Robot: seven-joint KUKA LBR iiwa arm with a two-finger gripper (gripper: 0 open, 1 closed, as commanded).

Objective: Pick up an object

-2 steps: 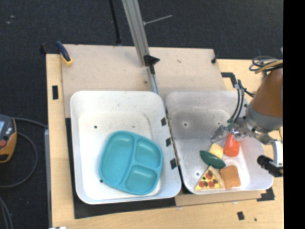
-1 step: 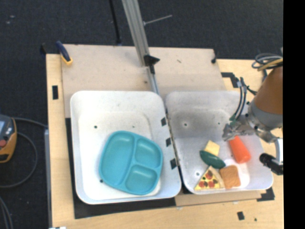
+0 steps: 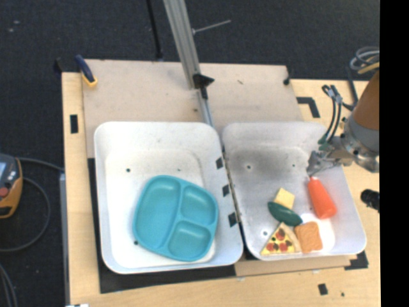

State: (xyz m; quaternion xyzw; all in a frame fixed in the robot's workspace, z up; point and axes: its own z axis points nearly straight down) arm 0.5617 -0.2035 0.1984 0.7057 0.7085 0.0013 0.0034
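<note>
Fingers: mine, spread I cannot tell, poised just above the orange carrot | Carrot: lying in the right bin, beside yellow block and green piece | Progress: nothing lifted, grasp and raise remain.

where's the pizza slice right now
The pizza slice lies at the near edge of the right bin, just left of the orange bread piece and below the dark green pickle.
</note>
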